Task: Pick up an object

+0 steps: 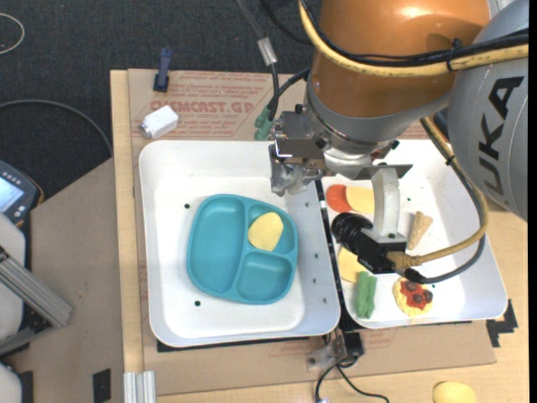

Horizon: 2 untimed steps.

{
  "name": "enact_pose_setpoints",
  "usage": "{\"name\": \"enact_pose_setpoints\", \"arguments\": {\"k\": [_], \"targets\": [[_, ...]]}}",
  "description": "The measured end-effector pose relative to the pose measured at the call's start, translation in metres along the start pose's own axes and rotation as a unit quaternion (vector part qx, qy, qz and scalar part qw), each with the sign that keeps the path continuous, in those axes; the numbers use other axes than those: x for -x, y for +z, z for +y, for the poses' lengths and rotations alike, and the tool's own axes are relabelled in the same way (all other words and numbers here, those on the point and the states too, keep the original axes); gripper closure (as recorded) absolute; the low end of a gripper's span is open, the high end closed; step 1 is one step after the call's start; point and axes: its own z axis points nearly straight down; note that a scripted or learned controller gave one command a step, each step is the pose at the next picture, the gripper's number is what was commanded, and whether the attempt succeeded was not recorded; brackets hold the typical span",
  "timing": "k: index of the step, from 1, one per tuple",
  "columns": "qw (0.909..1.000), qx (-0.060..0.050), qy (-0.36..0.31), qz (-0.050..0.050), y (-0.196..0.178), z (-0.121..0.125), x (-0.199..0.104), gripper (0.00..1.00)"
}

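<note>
Hanging over the seam between the bins, my pincer (294, 175) hides its tips, so I cannot tell their state. Left of it and nearer, a smooth teal divided plate (226, 254) holds a rounded yellow piece (267, 232). Right: red disc (336, 198), tan cone (418, 227), green pod (365, 295).
</note>
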Motion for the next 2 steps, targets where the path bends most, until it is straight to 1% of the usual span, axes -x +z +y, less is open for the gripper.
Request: {"name": "enact_pose_setpoints", "arguments": {"k": [1, 2], "targets": [[1.0000, 0.003, -0.003, 0.001, -0.0811, 0.0204, -0.0298, 1.00], [1.0000, 0.000, -0.003, -0.001, -0.0869, 0.0196, -0.0294, 1.00]]}}
